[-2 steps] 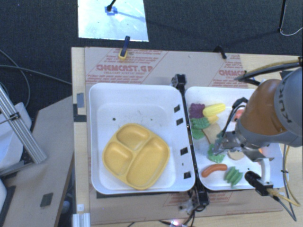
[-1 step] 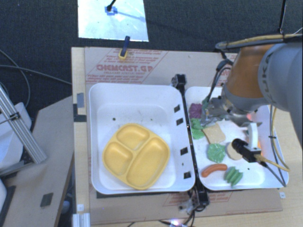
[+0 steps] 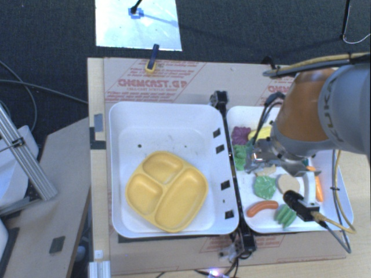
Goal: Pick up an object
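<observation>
The right bin (image 3: pixel 339 204) holds several toy foods: a purple grape bunch (image 3: pixel 240 135), a yellow piece (image 3: pixel 261 133), a dark green piece (image 3: pixel 240 154), a light green leafy piece (image 3: pixel 265 186), a red-orange sausage (image 3: pixel 262 208), a green pod (image 3: pixel 284 215) and an orange carrot (image 3: pixel 318 190). My gripper (image 3: pixel 259 160) hangs low over the middle of this bin, just above the leafy piece and right of the dark green piece. The grey and orange wrist covers most of it. A pale round piece (image 3: pixel 288 184) lies partly under the arm.
The left bin (image 3: pixel 130 120) holds a yellow three-compartment plate (image 3: pixel 167 190). A black divider with clips (image 3: pixel 227 155) runs between the two bins. A blue and yellow tool (image 3: pixel 152 59) lies on the cardboard behind the bins.
</observation>
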